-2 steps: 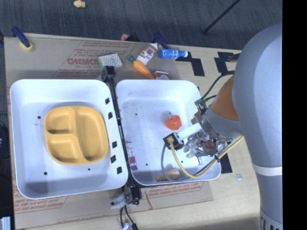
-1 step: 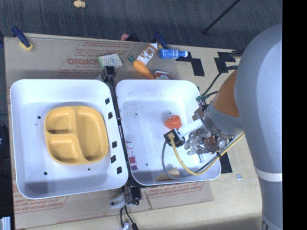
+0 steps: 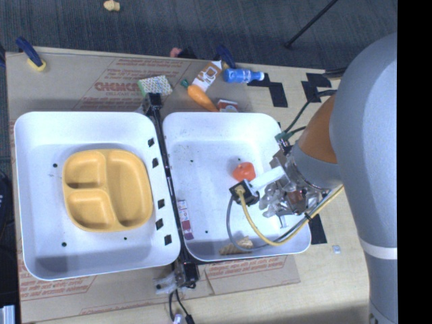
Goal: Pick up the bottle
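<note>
Blue, the bottle (image 3: 241,76) is seen lying on the bench behind the right bin (image 3: 202,181), outside it, beside an orange bottle (image 3: 200,86). The gripper (image 3: 287,201) is lowered at the right bin's right side, near a small orange object (image 3: 244,171); its finger state cannot be told. A yellow tray (image 3: 106,189) is held in the left bin (image 3: 34,181).

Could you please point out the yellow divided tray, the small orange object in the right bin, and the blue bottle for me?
yellow divided tray (image 3: 106,189): camera view, its centre ridge.
small orange object (image 3: 244,171): camera view, its top.
blue bottle (image 3: 237,76): camera view, its body.
</note>
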You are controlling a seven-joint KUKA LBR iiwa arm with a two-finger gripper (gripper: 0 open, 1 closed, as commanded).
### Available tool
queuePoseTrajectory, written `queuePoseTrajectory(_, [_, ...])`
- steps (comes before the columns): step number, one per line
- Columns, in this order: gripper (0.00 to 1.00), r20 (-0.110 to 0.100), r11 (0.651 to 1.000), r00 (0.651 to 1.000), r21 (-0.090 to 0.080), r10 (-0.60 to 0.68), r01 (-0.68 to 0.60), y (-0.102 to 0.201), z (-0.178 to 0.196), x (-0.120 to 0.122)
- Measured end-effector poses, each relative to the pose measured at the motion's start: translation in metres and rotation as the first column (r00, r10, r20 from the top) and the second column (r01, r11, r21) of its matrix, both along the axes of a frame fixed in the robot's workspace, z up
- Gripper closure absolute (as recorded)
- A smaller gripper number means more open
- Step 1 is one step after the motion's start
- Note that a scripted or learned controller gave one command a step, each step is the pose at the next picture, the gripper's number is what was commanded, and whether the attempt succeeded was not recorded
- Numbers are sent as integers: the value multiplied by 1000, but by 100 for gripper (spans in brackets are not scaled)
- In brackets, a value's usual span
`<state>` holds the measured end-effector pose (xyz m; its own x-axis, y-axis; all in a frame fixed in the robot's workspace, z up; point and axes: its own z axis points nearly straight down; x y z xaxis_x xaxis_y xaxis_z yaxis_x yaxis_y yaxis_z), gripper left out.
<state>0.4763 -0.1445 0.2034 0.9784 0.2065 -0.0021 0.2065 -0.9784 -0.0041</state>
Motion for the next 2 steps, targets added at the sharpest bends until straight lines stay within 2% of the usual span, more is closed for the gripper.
queuePoseTrajectory(1, [100, -2, 1000, 1000, 2, 23, -23, 2, 0, 0])
queuePoseTrajectory(2, [100, -1, 1000, 1000, 0, 0, 0, -10, -1, 0])
